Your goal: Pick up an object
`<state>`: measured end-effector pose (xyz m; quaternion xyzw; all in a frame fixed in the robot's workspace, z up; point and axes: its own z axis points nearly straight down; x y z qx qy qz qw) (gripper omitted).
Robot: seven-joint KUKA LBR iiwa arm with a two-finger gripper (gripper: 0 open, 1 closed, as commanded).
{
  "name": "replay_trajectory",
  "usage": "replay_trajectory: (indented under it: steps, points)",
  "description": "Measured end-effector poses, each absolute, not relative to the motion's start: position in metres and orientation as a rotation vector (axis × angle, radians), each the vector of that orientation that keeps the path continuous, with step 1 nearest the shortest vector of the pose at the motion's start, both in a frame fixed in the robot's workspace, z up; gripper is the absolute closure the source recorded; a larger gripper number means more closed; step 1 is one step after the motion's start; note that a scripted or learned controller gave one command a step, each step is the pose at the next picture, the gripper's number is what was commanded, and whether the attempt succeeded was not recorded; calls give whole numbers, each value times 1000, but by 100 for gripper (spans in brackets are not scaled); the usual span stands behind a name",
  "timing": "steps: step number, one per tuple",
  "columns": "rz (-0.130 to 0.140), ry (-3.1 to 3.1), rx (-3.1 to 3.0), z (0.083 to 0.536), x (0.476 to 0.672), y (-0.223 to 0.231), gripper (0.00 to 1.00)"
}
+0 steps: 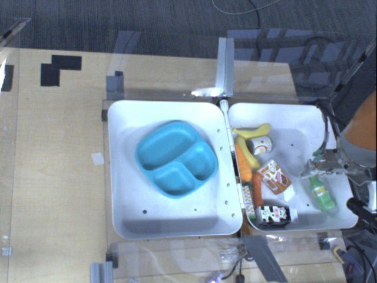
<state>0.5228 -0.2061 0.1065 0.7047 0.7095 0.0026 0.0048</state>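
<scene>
Green bottle (322, 195) lies in the right bin (294, 118), by its right wall near the front corner, likeliest target since the gripper (321, 165) sits just above it. Finger state: can't tell. Banana (253, 133), carrot (244, 165) and cartons are crowded along the left wall. Blue tray (175, 158) sits mid left bin (126, 128).

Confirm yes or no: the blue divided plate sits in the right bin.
No. The blue divided plate lies in the left bin, away from the right bin's clutter.
</scene>
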Motion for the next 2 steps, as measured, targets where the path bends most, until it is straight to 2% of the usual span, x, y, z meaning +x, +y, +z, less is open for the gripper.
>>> replay_trajectory:
  steps: [1, 2]
  points:
    - [5, 2157, 2279, 201, 556, -138, 100]
    - [3, 2511, 1881, 180, 533, -128, 100]
